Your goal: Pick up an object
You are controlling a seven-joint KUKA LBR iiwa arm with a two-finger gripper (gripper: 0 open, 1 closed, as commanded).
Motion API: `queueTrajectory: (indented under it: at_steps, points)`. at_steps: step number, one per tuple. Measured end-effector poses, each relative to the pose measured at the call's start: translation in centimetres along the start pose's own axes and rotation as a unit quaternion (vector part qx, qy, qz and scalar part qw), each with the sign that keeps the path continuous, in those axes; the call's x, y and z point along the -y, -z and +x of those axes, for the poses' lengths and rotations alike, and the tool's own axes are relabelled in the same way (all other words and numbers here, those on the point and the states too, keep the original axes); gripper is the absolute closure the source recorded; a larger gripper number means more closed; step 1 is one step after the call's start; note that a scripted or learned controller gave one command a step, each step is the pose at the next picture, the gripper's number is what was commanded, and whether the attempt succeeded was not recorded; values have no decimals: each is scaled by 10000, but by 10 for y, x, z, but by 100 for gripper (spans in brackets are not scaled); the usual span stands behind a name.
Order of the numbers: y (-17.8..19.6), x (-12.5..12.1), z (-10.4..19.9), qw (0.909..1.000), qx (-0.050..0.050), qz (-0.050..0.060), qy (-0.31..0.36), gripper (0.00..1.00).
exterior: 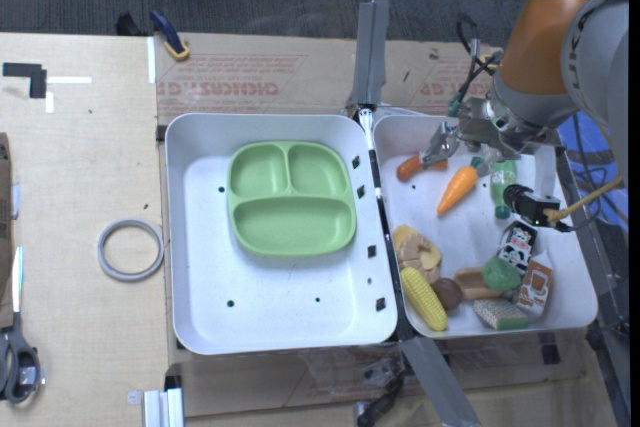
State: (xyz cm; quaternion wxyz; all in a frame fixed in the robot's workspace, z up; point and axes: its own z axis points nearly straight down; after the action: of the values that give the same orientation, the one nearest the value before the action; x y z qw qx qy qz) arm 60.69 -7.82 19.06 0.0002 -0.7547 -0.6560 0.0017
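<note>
Bench (80, 175) carried two shallow white bins side by side. Left bin (200, 305) held a green divided plate (292, 197) toward its far end. Right bin (580, 300) held the toys. Arm (565, 35), grey with an orange band, reached in from the right over the right bin's far corner. Gripper (440, 147) hung low near that bin's far left, just above a small orange-red piece (409, 167); whether anything sat between the fingers, could not tell. Carrot (457, 188) lay tilted just beside it, near the bin's middle. Corn cob (423, 298) lay along the near left wall, a green leafy toy (500, 273) and a small carton (517, 245) to its right. Tape ring (130, 248) rested on the bench left of the bins.
</note>
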Motion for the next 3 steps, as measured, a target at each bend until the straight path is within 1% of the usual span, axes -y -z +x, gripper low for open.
queueTrajectory:
  at_steps: [1, 2, 3]
  points:
    - [-61, -20, -30, 9995, -3, -2, 304, 0]
    - [-100, -21, -43, 9993, -4, 1, 385, 0]
    - [-91, -21, -44, 9993, -1, 5, 382, 100]
